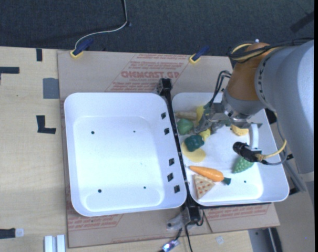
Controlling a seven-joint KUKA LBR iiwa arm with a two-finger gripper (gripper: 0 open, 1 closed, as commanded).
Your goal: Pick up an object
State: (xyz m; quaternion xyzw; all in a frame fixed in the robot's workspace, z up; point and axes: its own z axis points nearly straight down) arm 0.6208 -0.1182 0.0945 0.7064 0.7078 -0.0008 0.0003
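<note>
The right bin (264, 190) holds several toy foods: an orange carrot (206, 172), a pizza slice (202, 185), a green cone-shaped piece (243, 164), a teal pepper (194, 140) on a yellow piece (195, 153), and a dark green piece (184, 125). My gripper (207, 121) reaches down from the right into the bin's far left part, its fingers among the green and yellow pieces there. I cannot make out whether anything sits between the fingers.
The left bin (116, 193) stands beside the right one, with a black clip strip (171, 140) along their shared rims. Both rest on a cardboard sheet (143, 72). A black cable (250, 152) hangs from the wrist over the right bin.
</note>
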